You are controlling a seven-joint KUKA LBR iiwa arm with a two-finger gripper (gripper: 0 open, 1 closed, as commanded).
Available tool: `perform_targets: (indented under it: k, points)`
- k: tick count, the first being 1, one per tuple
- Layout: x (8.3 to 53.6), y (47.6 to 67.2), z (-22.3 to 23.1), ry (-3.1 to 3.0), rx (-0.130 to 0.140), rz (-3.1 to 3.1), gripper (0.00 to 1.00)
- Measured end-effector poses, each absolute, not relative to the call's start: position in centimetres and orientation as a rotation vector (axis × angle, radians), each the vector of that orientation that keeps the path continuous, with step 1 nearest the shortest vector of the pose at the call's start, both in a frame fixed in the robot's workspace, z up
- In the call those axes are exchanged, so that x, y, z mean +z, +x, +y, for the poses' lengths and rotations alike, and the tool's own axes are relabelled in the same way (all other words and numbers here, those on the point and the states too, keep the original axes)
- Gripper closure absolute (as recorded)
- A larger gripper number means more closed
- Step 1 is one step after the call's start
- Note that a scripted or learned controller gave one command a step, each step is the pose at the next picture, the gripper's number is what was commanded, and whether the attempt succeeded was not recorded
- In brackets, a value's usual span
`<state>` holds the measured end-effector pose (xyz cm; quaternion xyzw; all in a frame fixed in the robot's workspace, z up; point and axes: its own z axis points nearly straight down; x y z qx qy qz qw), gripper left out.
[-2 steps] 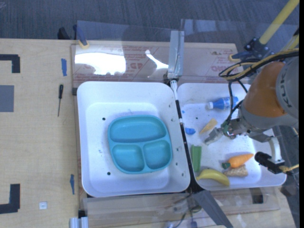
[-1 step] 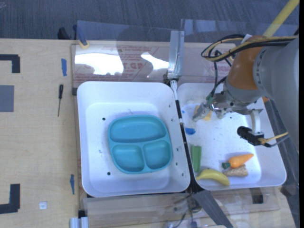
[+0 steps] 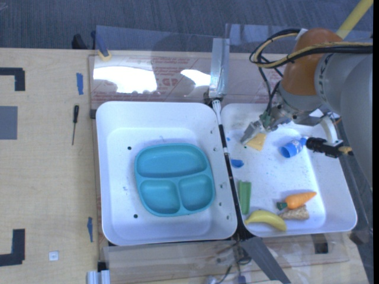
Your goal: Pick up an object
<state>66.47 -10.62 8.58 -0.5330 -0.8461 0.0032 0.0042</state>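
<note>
Your jaws (image 3: 251,132) hang over the right bin (image 3: 331,218), touching or just above the yellow wedge (image 3: 257,141) on their lower right; I cannot tell their state.

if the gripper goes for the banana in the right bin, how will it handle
The banana looks like a smooth plastic toy, so probably light and stiff but slippery. Its curved shape may let it pivot or slide under a push. It lies close to the bin's near wall, which could crowd the fingers.
</note>
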Motion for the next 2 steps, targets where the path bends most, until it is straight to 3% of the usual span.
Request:
perform_targets:
  k: [1,2]
  points:
    - [10.1,67.0,-10.4,-1.674,-0.002,-2.67,1.0]
    - [19.0,61.7,-4.6,-1.744,-0.01,-2.621,1.0]
